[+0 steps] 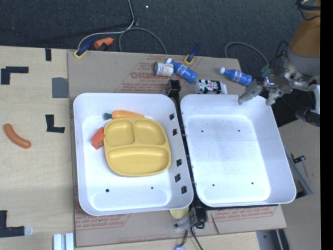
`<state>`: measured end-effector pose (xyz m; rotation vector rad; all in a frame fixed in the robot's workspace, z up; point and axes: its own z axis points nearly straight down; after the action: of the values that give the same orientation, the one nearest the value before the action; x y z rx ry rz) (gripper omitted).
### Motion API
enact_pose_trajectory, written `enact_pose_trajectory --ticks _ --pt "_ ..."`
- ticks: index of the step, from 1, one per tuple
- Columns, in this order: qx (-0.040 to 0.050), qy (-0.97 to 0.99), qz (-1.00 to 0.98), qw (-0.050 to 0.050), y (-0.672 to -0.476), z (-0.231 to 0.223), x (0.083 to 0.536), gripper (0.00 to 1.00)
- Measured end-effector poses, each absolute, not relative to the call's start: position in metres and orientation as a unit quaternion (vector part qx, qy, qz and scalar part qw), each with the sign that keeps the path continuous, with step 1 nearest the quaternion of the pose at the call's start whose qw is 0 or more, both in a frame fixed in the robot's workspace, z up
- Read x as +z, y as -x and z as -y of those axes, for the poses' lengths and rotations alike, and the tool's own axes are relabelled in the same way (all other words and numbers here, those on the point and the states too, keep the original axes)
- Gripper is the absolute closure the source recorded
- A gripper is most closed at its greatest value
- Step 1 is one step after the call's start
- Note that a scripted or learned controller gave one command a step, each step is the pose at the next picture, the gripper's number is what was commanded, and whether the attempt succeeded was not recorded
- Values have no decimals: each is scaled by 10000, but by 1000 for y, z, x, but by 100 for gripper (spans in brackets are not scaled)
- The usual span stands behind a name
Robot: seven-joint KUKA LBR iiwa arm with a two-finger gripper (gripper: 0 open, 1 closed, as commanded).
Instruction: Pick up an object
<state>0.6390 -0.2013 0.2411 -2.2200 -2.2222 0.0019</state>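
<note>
Nearest the lens, the left bin (88,191) is being occupied by a yellow tray (138,146), with a carrot (126,114) touching its far edge and an orange piece (98,138) at its left side. Beside it, the right bin (281,186) is being overhung at its far right corner by the gripper (258,96), fingers spread wide with nothing gripped between them. Beyond the bins, two bottles (186,72) (237,76) are lying on cardboard. A sausage (17,136) is lying well apart on the bench at left.

Tray (138,150) in left bin (88,191)
</note>
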Motion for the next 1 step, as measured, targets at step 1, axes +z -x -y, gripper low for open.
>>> enact_pose_trajectory --ticks 1 --pt "8 7077 7065 -17 -594 217 79 0"
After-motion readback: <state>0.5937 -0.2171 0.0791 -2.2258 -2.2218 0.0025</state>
